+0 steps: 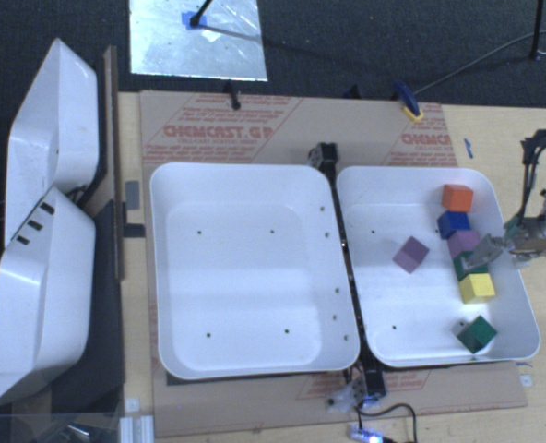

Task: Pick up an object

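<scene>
I see the gripper [483, 253] low in the right bin [411, 353] among the blocks — just above the yellow block [477, 287] — whether it grips anything, I can't tell.

The gripper [484, 252] hangs over the right bin [384, 340] among the blocks (orange [456, 197], blue [454, 223], yellow [477, 287]).
</scene>
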`<state>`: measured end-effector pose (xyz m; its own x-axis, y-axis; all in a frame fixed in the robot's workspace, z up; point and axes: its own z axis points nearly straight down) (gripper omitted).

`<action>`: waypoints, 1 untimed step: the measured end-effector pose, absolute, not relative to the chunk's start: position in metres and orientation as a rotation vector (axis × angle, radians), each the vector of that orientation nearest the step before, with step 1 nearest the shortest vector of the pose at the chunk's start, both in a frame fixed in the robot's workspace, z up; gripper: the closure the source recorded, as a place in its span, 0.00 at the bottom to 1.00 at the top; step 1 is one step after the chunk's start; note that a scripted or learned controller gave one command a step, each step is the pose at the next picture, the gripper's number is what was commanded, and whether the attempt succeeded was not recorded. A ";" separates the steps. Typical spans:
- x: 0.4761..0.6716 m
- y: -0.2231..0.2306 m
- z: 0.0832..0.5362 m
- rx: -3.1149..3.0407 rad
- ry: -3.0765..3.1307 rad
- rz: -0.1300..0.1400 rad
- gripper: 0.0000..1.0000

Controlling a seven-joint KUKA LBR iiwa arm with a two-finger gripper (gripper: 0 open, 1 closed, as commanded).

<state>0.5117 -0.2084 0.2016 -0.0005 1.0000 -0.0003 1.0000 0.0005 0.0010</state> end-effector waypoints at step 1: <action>0.539 -0.167 0.102 2.217 2.217 0.007 0.00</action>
